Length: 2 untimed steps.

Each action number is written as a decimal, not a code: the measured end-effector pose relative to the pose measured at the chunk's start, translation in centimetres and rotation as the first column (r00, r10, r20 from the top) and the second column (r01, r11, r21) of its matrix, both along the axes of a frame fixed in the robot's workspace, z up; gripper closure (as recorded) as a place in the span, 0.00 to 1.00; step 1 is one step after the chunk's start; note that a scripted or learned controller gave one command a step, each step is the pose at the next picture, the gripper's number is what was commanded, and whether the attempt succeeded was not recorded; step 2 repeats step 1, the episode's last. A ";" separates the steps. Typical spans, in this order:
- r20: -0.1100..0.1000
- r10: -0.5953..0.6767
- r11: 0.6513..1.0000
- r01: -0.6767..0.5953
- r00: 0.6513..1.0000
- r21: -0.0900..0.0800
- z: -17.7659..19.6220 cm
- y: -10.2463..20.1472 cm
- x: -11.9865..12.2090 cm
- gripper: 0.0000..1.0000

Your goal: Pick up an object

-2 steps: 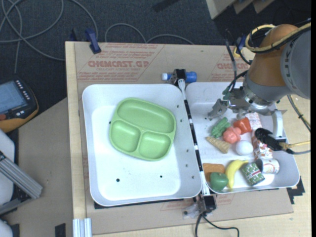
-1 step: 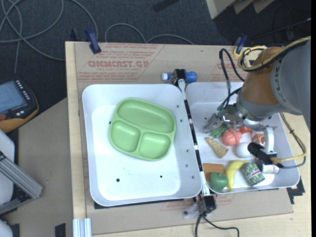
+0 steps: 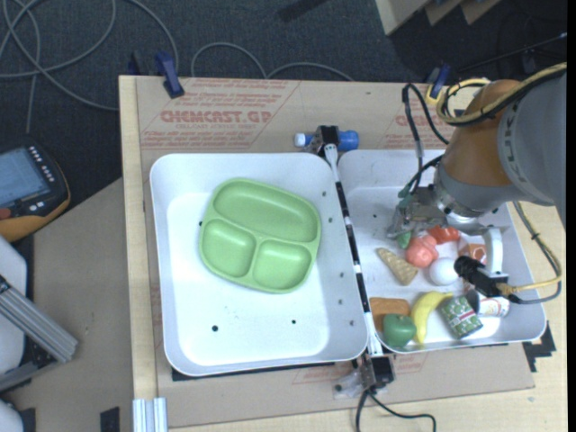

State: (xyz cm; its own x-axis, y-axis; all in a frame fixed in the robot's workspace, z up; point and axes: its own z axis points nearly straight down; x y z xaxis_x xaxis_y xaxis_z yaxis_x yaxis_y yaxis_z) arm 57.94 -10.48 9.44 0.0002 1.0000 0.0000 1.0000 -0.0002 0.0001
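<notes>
The pincer (image 3: 407, 226) hung low over the right bin (image 3: 378, 183), at the near-left edge of the pile of toy food, with the grey arm (image 3: 526, 142) and its orange band (image 3: 472, 151) rising behind it. Whether it was released or clenched could not be told; the metal parts blurred together there. Nothing showed between its tips.

Taking the red tomato (image 3: 421, 253) as the mark: it lay just below the pincer, a white egg (image 3: 443, 271) touching it on the right, a tan wedge (image 3: 397, 265) beside it on the left, and a yellow banana (image 3: 426, 311) and a green pepper (image 3: 399, 330) nearer the camera. The green divided plate (image 3: 259, 234) sat well apart, alone in the left bin (image 3: 180, 241).

The tomato seemed the likeliest target. A good grasp would probably mean descending straight over its middle, the tips straddling it clear of egg and wedge, then closing before lifting, since a round thing tends to squirt sideways.
</notes>
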 end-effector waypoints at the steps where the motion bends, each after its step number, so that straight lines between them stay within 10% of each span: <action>1: 0.002 0.002 1.000 -0.002 1.000 0.001 9.1 6.5 0.8 1.00; 2: 0.002 0.002 1.000 -0.002 1.000 0.001 9.1 6.5 0.8 1.00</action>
